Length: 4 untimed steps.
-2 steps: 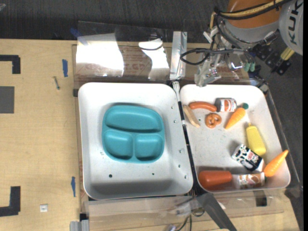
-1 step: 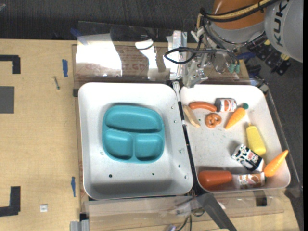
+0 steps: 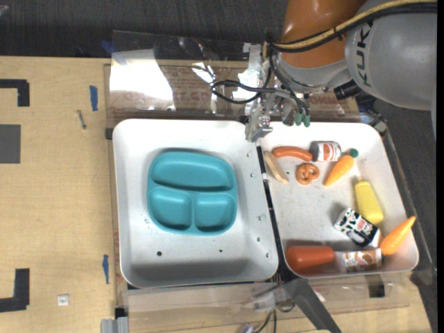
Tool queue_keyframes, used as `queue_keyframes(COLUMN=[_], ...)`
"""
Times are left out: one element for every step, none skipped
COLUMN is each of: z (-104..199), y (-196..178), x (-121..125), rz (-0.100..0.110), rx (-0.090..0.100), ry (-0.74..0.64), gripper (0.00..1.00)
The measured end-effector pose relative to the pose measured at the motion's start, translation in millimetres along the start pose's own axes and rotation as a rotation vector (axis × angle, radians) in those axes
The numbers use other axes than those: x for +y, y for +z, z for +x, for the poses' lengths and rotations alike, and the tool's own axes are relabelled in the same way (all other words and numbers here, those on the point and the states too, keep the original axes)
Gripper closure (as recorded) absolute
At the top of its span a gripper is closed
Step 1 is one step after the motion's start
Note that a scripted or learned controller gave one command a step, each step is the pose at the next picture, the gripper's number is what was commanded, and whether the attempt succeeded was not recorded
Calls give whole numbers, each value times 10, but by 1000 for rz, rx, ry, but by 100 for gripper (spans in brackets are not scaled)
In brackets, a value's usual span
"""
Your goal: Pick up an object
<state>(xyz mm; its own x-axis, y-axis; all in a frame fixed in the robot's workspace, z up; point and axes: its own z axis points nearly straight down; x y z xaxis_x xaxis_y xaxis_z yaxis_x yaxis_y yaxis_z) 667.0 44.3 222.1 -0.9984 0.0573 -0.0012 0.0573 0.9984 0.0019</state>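
My gripper [image 3: 259, 125] hangs over the back rim where the two bins meet, above the far left corner of the right bin [image 3: 326, 207]. Closest to it lie an orange sausage [image 3: 291, 153], a cream curved piece [image 3: 276, 169] and a small orange pumpkin [image 3: 307, 174]. A small jar [image 3: 325, 150] and a carrot [image 3: 338, 170] sit a bit further right. I see nothing held in the gripper.
The left bin [image 3: 132, 241] holds a teal divided plate [image 3: 192, 191]. In the right bin's front half are a yellow block [image 3: 368, 201], a black-and-white item [image 3: 356, 226], a second carrot [image 3: 397, 234] and a red bottle [image 3: 326, 258] lying along the front wall.
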Motion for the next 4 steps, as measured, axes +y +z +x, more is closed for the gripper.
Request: queue_keyframes(z=[-27,95,75,100], y=[-150,-191,-317,-384], x=[12,439,448,941], rz=[-2,-1,-4,-3], rx=[-14,-8,-19,-8], ry=[-2,-48,-49,-26], gripper=[100,100,100,100])
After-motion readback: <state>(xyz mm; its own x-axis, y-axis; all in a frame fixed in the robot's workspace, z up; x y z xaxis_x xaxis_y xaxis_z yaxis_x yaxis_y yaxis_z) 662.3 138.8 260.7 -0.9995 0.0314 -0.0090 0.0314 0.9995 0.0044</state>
